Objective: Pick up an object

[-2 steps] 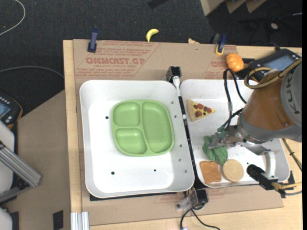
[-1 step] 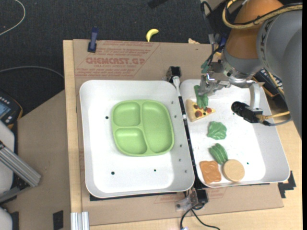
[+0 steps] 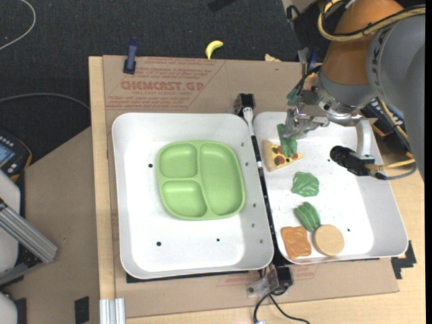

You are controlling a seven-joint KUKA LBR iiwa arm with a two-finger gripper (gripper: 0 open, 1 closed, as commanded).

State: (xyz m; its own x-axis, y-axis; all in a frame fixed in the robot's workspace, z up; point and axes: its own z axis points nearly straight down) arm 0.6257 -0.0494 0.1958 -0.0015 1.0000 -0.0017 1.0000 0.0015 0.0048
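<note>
Pizza slice (image 3: 278, 155) just beneath tool (image 3: 291, 140), green piece between its fingers

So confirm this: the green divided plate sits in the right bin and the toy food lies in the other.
Wrong bin. The camera view shows the green divided plate in the left bin; the toy food, like the pizza slice, lies in the right bin.
</note>
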